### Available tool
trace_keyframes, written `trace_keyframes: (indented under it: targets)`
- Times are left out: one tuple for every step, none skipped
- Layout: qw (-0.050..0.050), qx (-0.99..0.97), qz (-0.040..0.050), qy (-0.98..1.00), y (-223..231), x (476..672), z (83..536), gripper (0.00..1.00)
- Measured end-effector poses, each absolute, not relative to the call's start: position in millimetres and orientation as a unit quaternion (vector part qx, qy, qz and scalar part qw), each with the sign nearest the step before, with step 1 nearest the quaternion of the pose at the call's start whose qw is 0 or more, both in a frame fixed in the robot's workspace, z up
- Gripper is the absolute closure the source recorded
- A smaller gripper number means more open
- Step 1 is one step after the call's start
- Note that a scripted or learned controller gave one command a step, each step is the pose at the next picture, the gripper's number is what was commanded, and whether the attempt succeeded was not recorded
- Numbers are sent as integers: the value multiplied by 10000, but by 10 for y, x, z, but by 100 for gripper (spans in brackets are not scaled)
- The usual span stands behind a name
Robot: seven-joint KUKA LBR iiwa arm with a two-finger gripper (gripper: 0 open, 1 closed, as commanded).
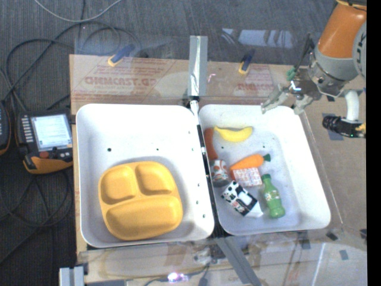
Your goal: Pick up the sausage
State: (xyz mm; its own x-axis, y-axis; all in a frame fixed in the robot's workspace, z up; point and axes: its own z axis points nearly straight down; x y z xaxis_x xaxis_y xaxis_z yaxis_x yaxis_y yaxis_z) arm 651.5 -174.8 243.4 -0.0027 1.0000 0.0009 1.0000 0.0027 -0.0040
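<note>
So the sausage [209, 144] lies lengthwise along the right bin's [315, 183] left wall, long axis running away from the camera, well off to the left of my pincer [287, 98] and lower in the view, right beside the banana [233, 134]. My arm's tilted over the bin's far right corner, pincer spread open and holding nothing.

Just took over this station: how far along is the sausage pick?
Nothing looks done yet. The sausage lies in the right bin against its left wall, beside the banana. The gripper hangs open over the bin's far right corner, holding nothing. Left: move across to the sausage, descend, grasp, lift.
</note>
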Motion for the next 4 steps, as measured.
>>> trace_keyframes:
  targets:
    - [26,-7054,26,-7088,-1741,6519,2507,100]
    - [-7,-5680,18,-8230,-1876,6538,3344,100]
    - [-5,-5184,11,-8551,-1280,6694,3452,100]
    - [-5,-5181,16,-8553,-1273,6705,3532,100]
